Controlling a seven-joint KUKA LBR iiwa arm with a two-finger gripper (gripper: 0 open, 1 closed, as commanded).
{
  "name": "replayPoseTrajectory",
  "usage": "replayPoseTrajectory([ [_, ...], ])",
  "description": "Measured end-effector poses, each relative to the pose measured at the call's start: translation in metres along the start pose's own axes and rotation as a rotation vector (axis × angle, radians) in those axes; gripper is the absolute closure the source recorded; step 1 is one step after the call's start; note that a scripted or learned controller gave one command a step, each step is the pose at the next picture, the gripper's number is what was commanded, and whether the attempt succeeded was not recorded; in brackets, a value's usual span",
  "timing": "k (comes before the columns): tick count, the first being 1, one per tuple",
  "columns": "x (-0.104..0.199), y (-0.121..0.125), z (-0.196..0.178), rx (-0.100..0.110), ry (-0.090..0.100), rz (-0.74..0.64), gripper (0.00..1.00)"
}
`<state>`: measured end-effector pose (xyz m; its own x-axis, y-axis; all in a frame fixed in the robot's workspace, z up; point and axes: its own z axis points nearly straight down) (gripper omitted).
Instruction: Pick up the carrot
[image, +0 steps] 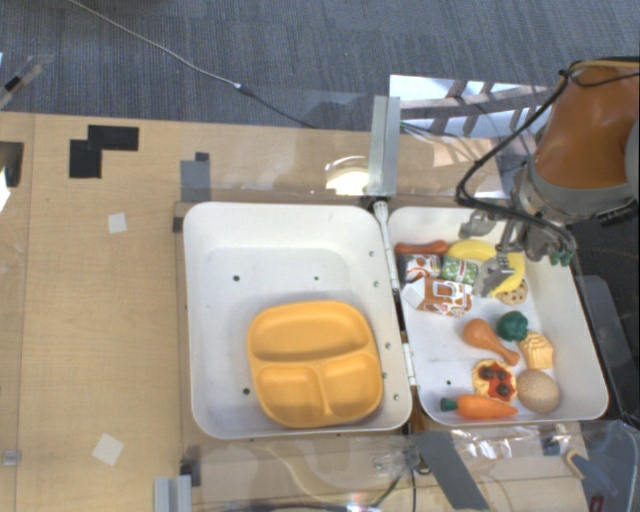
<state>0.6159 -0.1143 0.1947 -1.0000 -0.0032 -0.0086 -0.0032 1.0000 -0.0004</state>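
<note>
Two white bins (200, 300) sit side by side on the bench. Whether the claw (505, 262) is holding anything, I cannot tell. It hangs far behind the carrot (482, 407), which lies at the front. It must reach forward and down next.

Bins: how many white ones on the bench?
2. Left bin holds the yellow divided tray. Right bin holds the toy food, with the carrot at its near edge.

Carrot (480, 407) in right bin (590, 345) (front edge)
</note>
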Motion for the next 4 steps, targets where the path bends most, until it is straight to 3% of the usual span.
replayPoseTrajectory([
  [1,0.073,-0.045,0.069,0.0,0.003,-0.136,0.0],
  [2,0.104,-0.009,0.092,0.015,-0.042,-0.077,0.0],
  [3,0.102,0.025,0.092,0.009,-0.043,0.042,0.0],
  [4,0.098,0.017,0.104,0.0,-0.013,0.317,0.0],
])
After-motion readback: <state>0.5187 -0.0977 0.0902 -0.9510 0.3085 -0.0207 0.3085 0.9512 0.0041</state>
